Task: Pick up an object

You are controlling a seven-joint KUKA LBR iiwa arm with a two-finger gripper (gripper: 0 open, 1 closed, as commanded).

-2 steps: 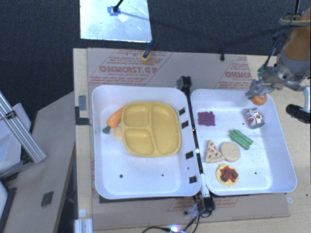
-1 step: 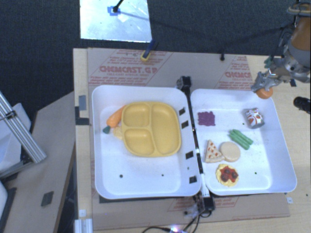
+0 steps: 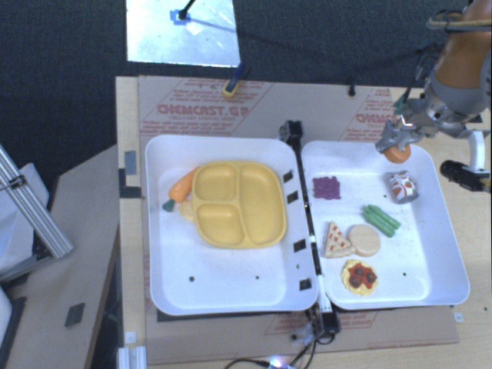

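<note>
We see the arm [image 3: 461,68] cut off at the right edge; the tool [image 3: 396,143] covers the top of an orange object [image 3: 397,156], and the yellow tray [image 3: 234,204] hides part of the carrot [image 3: 181,185].

Robotics lab bench. Two shallow white plastic bins [image 3: 231,302] sit clamped on a printed brown cardboard sheet [image 3: 204,108]. Aluminium extrusion frame [image 3: 31,214] at left; dark carpet floor [image 3: 61,60].

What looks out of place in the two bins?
In the left bin, the carrot lies partly under the yellow tray rather than in it. An orange piece sits at the gripper, at the right bin's far edge.
</note>
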